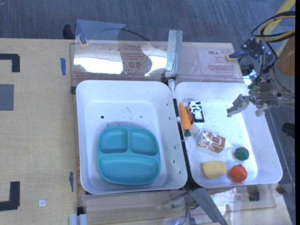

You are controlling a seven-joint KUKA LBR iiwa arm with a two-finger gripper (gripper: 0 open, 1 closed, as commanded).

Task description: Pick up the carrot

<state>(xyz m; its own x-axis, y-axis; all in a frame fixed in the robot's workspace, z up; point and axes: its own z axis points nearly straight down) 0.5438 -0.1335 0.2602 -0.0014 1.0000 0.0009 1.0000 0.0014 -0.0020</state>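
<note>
Pincer (247,103) hangs over the right white bin's (269,146) upper right, its grip unreadable; small orange carrot (185,117) lies ungrasped against the bin's left wall, approach and pickup remaining.

Carrot (185,116): orange w/ green tip; teal divided plate (128,155) in white left bin (89,125), right bin (269,158) also white. Lower right of frame: yellow potato-like piece (213,169), red tomato (238,173) w/ green top, dark green round item (241,153), clear packet (211,141) w/ brown-and-white pattern; black-and-white card (196,111) by carrot. Counter (35,125) pale wood w/ black corner marks & blue tape bits; pincer (237,106) grey, yellow cables upper right.
</note>
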